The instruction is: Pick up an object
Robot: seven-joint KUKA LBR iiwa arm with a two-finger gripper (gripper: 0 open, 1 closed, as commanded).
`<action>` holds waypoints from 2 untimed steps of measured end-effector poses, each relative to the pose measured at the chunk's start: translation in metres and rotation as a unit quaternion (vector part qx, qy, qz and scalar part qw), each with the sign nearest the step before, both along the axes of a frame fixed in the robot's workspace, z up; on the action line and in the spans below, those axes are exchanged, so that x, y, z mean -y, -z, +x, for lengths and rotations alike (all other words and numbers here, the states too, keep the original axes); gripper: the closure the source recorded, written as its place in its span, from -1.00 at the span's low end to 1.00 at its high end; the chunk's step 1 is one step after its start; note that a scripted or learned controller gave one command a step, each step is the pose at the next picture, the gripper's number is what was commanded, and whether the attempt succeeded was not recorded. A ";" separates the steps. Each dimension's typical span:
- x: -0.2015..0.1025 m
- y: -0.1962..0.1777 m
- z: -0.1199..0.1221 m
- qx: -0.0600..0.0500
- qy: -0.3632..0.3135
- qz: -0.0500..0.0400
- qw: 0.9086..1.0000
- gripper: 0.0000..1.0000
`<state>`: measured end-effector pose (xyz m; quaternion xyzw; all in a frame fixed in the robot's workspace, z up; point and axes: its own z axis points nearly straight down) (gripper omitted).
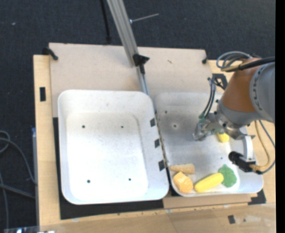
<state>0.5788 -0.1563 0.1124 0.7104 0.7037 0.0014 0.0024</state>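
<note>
My gripper [201,131] hangs low over the middle of the right bin [181,125], under the orange-banded wrist. A small yellow object [223,138] lies just right of it, partly hidden by the arm. Along the bin's front edge lie a tan stick-like piece [182,168], an orange chunk [182,182], a yellow banana-like item [209,182] and a green object [228,175]. No object shows between the gripper's tips.
The left bin [106,144] sits beside the right one on the tan bench. A slanted metal pole [125,30] rises behind the bins. Cables trail from the arm at the right [259,164].
</note>
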 end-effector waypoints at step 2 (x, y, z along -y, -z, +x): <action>-0.009 -0.114 0.003 0.002 -0.006 0.000 1.000 1.00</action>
